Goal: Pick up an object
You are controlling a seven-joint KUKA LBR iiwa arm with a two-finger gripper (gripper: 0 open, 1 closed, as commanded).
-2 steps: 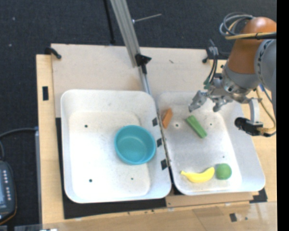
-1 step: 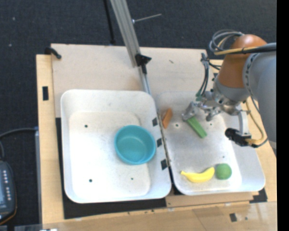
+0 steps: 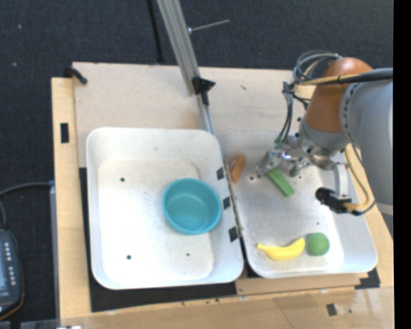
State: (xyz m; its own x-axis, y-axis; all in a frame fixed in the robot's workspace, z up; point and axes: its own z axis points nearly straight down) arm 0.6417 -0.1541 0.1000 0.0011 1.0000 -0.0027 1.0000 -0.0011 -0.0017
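Two white bins side by side on the bench; arm enters from the right, grey with orange band, wrist over the upper part of the right bin. Gripper sits low over that bin's floor, with a green block lying tilted right at its tips — the block's upper end meets the metal finger parts, the lower end pointing down and to the right across the bin floor. Whether the block is actually between the fingers, or just beneath and beside them, cannot be told from this angle, nor can the set of the jaws. An orange carrot-like piece lies near the right bin's left wall, well to the left of the gripper. Near the front edge of the same bin — a yellow banana with a green ball just beside its right tip. Left bin carries a blue bowl, upright, toward its right side.
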